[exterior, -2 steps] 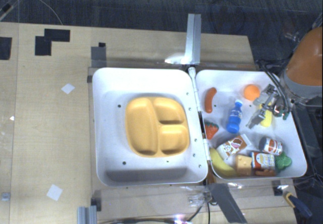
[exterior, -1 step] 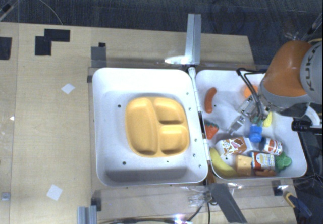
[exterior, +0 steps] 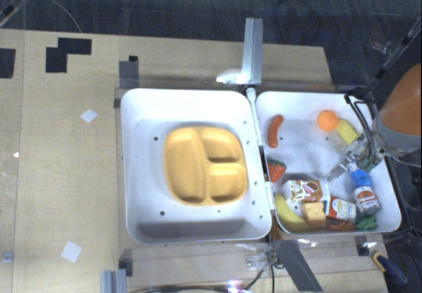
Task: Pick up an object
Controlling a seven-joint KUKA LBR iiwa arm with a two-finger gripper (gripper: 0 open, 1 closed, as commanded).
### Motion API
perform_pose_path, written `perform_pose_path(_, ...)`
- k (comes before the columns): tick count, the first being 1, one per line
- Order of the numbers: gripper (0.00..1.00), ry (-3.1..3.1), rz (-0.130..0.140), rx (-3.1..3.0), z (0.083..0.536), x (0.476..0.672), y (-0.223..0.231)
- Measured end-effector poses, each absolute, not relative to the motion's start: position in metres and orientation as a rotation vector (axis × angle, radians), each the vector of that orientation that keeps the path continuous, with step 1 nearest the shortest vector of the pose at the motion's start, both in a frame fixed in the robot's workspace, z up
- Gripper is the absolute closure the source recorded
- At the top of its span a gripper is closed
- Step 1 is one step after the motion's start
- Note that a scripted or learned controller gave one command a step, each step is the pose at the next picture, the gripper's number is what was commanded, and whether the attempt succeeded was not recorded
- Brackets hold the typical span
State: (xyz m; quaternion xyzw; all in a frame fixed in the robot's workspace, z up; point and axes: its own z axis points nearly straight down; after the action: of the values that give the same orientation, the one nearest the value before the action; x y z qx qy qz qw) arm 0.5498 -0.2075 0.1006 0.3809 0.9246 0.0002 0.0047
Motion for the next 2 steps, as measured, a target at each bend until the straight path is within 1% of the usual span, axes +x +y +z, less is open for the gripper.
perform_pose_path(1, 0.00, 2.707, 0.011, 1.578, 0.089, 0.588, -0.201)
perform_pose_path(2, 0.00, 2.764, 0.004, 1.478, 0.102, 0.584, -0.177)
